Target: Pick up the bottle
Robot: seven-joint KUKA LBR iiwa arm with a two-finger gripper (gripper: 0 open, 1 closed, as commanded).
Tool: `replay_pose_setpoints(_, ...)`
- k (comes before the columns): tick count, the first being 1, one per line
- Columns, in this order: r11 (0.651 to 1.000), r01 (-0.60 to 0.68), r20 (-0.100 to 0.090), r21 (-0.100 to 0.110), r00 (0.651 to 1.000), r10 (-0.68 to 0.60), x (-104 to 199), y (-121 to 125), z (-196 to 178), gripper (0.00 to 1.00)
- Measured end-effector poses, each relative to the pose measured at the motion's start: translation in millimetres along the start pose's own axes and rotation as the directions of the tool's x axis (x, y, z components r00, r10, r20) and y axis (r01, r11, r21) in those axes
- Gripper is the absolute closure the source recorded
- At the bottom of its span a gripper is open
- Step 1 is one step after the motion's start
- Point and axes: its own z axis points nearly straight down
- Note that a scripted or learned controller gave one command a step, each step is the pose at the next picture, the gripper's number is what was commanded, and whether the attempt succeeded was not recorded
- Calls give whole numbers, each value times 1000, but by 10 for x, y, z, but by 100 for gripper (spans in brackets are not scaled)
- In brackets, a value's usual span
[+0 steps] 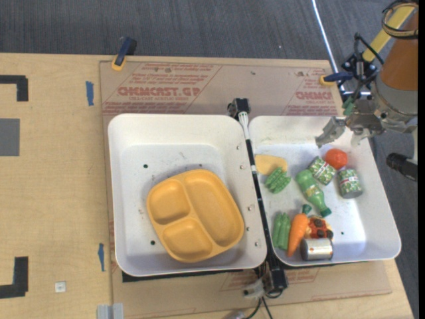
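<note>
Bottle point(312, 190), green, lies below-left of the empty, parted claw point(343, 129) in the approach step; next, descend and align over it.

- A yellow divided plate point(194, 214) is seen lying in the left white bin point(126, 178).
- In the right white bin point(378, 234), a red tomato point(337, 158) is placed at 1 o'clock.
- A carrot point(298, 231) and a silver can point(317, 249) are found at 6 o'clock.
</note>
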Motion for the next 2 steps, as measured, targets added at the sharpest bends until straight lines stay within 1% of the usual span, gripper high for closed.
replay_pose_setpoints(1, 975, -222, -1, -1, 975, 222, 24, -701, 1281, 0)
replay_pose_setpoints(2, 975, -224, 0, -3, 975, 224, 22, -699, 1186, 100)
